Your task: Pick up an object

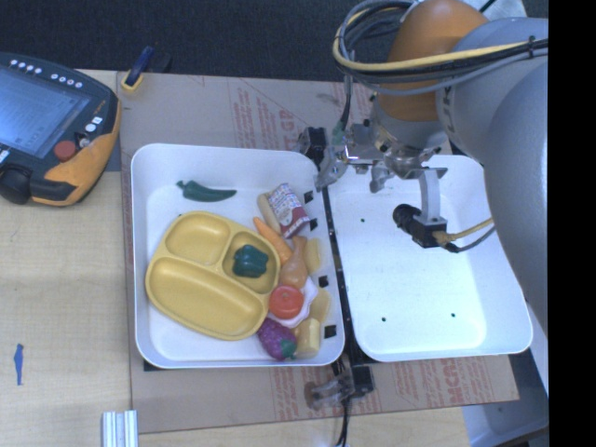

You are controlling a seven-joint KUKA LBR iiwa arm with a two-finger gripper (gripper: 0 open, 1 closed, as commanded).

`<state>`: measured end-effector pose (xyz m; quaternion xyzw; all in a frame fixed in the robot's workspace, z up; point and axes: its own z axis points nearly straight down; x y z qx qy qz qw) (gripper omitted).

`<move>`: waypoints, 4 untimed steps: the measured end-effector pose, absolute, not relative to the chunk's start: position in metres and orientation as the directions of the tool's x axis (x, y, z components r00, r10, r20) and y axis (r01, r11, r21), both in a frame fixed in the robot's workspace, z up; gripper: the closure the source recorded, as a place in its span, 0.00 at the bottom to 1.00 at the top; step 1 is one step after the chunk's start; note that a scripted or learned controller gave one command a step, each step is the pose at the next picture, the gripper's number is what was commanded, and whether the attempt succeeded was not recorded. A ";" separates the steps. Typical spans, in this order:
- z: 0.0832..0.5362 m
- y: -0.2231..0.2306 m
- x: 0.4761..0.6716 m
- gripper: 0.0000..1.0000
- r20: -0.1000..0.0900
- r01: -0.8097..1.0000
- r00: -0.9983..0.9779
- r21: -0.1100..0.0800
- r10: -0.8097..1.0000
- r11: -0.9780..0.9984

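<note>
Toy foods [289, 277] in the left bin [140, 250], with the tool [372, 161] at the upper centre of the frame.
On the table [56, 287], the right bin [419, 296] lies under the tool, which hangs over its upper left corner; whether the tool is open or closed cannot be told. A yellow divided tray [200, 287] fills the left bin's middle, with a dark green piece [250, 262] in one compartment; the other foods line the tray's right side, and a green chilli [207, 191] lies above it.
</note>
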<state>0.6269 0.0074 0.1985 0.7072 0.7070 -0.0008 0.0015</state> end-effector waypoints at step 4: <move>0.248 0.021 0.657 1.00 -0.003 1.000 -0.013 -0.002 1.000 0.013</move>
